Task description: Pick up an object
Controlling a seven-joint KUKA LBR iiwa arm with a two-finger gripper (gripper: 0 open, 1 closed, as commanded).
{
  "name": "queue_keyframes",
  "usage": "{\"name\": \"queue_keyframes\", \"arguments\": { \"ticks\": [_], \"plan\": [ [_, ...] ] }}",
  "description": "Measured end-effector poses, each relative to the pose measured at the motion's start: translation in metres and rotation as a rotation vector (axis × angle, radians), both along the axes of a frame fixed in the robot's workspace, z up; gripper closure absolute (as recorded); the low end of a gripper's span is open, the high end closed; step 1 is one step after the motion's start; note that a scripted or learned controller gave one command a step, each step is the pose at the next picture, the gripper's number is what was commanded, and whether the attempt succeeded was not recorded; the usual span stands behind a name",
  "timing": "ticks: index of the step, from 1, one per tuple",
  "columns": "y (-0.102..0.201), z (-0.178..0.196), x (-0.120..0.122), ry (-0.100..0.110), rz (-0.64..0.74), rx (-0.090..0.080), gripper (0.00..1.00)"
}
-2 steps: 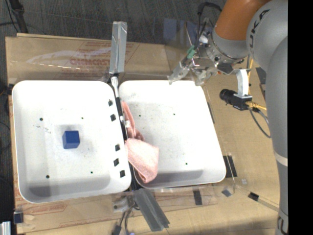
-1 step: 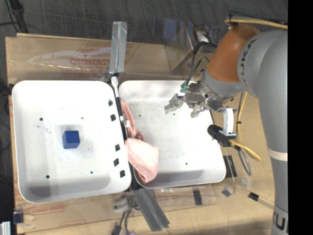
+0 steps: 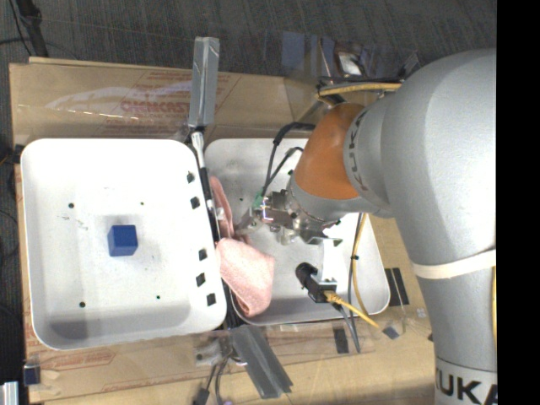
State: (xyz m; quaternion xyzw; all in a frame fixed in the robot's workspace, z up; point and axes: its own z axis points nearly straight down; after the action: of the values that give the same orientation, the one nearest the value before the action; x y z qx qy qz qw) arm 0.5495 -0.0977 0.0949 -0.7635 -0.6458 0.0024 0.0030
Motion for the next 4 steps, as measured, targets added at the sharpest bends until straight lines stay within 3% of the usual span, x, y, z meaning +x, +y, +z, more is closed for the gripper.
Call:
{"name": "queue_keyframes", "arguments": {
  "ticks": [1,2,3,4],
  "plan": [
    [-0.006,-0.004,-0.012,-0.003,0.177,0.002,0.0],
    [-0.006,0.006,-0.012,-0.002,0.18,0.002,1.0],
    [-0.006,0.006,-0.012,-0.002,0.18,0.001,0.0],
    [0.036,0.097,-0.069,-0.006,0.271,0.001,0.0]
  ]
}}
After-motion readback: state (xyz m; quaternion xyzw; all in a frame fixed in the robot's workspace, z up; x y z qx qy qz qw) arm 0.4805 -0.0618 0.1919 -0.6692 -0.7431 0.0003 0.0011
